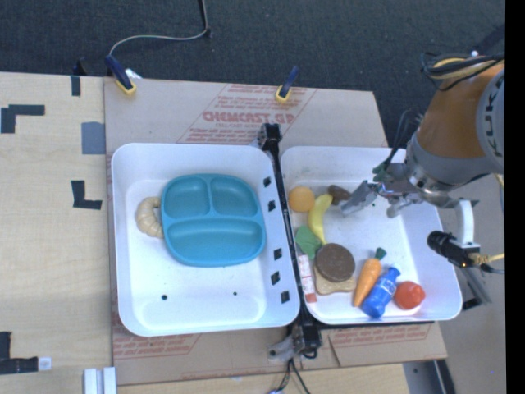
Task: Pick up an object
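So the arm (459,130) comes in from the right and its end effector (373,199) hangs over the upper part of the right bin (439,302). The two fingers stand apart, one pointing left toward the food pile and the other sitting further right, and there's nothing between them.

All the pickable stuff is crowded into the left and lower part of that bin. An orange (301,199) sits near the divider, with a banana (317,217) right beside it, running down at a slant. A small brown thing (339,194) lies just left of the nearer fingertip, can't tell what it is. Below the banana there's a green piece (308,241), and then a round brown cookie-looking disc (335,263) resting on a slice of bread (330,285). A carrot (368,278) leans next to that, with a blue bottle (379,294) touching its lower right side and a tomato (408,295) just beside the bottle near the front edge.

The left bin (131,302) has a blue divided plate (213,219) in it, and a beige pastry-ish thing (148,217) tucked against the plate's left edge. Both bins sit on a sheet of cardboard (238,117) on the worktop (41,245), with two clamps (121,75) at its back edge.
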Available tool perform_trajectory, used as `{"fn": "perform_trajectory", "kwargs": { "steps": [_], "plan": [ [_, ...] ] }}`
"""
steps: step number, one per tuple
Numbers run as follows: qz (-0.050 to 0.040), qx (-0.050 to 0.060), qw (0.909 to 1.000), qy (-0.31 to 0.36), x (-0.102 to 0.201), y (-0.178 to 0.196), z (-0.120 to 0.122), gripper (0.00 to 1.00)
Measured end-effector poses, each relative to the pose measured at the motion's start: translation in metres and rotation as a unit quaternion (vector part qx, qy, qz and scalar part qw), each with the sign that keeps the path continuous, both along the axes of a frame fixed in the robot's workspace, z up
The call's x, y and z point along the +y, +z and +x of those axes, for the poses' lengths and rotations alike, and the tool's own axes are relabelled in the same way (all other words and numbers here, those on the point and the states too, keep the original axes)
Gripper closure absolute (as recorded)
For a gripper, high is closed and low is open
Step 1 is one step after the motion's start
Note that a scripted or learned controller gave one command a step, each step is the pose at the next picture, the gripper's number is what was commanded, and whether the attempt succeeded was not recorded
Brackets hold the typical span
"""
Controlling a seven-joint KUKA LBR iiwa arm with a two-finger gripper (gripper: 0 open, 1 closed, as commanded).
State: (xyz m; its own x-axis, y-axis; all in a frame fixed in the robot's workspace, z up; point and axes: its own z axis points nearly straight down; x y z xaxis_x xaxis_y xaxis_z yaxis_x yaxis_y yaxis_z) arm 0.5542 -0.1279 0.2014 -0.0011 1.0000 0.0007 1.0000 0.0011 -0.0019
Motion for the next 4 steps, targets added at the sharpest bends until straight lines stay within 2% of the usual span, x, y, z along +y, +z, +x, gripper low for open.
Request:
{"fn": "perform_trajectory", "kwargs": {
  "steps": [1, 2, 3, 4],
  "plan": [
    [-0.0009, -0.004, 1.0, 0.001, 0.023, -0.115, 0.064, 0.0],
    [-0.0007, -0.002, 1.0, 0.0, 0.035, -0.059, 0.115, 0.0],
    [-0.0009, -0.001, 1.0, 0.0, 0.058, -0.017, 0.04, 0.0],
    [-0.0001, 0.0, 1.0, 0.0, 0.077, -0.017, 0.041, 0.0]
  ]
}}
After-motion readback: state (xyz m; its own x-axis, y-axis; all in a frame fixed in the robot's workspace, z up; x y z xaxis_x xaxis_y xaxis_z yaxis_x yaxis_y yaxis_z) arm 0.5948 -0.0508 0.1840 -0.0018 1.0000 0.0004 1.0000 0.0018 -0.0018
